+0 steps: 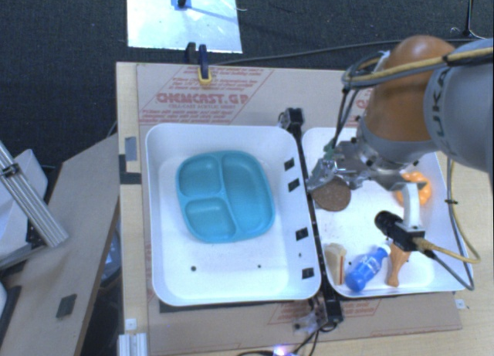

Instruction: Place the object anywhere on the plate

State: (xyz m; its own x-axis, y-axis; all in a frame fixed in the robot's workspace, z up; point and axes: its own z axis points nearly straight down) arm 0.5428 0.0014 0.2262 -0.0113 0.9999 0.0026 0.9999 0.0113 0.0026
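Hovering gripper (324, 173) over right bin (440, 277) by brown disc (333, 197); can't tell grip state; plate (225, 195) in left bin.

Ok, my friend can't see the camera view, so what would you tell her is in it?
A grey and orange robot arm reaches its hand over the right white bin, by a brown round cookie, a blue bottle and other toys. A blue plate lies in the left bin.
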